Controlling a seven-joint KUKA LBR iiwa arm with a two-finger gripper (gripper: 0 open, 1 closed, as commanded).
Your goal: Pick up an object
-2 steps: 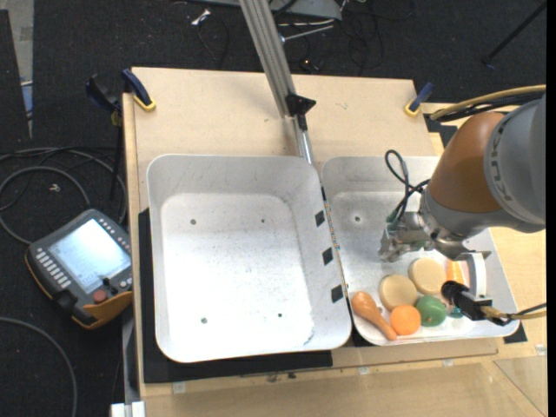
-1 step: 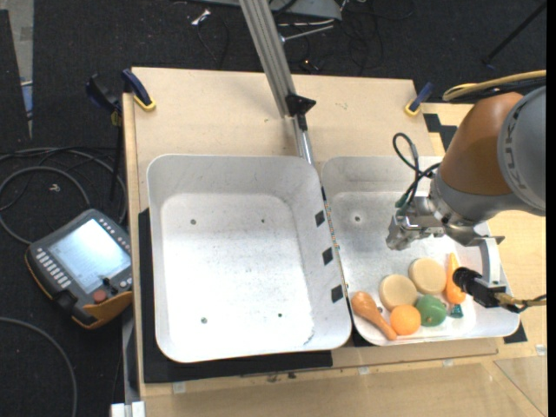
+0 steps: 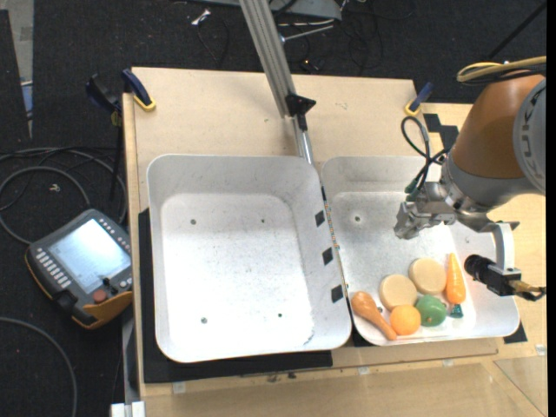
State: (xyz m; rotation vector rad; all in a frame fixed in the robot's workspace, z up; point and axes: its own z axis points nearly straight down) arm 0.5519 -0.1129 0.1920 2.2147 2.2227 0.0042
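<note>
Since all candidates huddle at 5 o'clock corner of right bin (image 3: 365, 185), that corner is where pick must happen. Cluster: two pale discs (image 3: 413, 283), orange ball (image 3: 405, 320), green piece (image 3: 431, 310), carrot (image 3: 454, 279) at right, second carrot (image 3: 372, 314) at left, most touching neighbours. Crowding complicates clean grasp, I judge. Left bin (image 3: 174, 181) offers nothing. My claw (image 3: 412, 221) hovers at 12 o'clock of cluster, above bare floor, near but apart from discs. Finger spread: cannot tell. Nothing seen held.

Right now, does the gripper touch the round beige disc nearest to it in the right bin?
Apart. The camera view shows bare white bin floor between the gripper and the disc; the gripper stands above and left of it.
</note>
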